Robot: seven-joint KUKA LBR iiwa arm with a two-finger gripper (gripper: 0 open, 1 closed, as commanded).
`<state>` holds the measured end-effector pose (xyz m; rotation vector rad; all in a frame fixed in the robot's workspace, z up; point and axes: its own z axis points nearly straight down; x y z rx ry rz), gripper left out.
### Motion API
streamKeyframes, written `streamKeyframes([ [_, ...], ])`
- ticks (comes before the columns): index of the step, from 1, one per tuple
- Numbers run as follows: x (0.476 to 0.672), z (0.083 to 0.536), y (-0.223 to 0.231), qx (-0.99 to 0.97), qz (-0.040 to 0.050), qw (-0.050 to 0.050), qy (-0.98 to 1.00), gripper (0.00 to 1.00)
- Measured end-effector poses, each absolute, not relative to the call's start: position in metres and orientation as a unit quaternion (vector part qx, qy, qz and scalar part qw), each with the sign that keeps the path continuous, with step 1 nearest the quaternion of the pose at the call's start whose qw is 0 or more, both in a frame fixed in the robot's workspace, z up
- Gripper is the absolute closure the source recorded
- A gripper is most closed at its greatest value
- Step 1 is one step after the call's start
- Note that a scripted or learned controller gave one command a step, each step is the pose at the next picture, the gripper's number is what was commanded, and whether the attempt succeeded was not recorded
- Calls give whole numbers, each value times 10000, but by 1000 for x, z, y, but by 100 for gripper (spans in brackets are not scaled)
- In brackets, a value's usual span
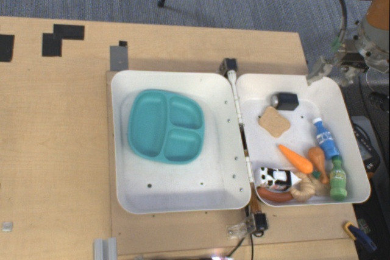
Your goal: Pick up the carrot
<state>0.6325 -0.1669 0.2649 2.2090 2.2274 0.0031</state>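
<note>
The grey arm's two-finger gripper [326, 67] hangs beyond the right white bin's [350, 131] far corner (jaw state unreadable); the tapered orange carrot [295, 159] lies inside that bin.

The arm [372, 39] is cut off by the right edge; its jaws are indistinct.

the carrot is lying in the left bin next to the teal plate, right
No. The carrot lies in the right bin, among the other items; the camera view shows it. The teal plate is in the left bin.
</note>
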Motion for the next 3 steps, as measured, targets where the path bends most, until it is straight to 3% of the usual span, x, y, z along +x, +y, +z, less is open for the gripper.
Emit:
streamKeyframes([
  [1,531,188,-122,7061,-7,-24,7081,0],
  [2,524,89,-147,6858,41,56,7277,0],
  [3,529,103,-145,6831,79,105,7302,100],
])
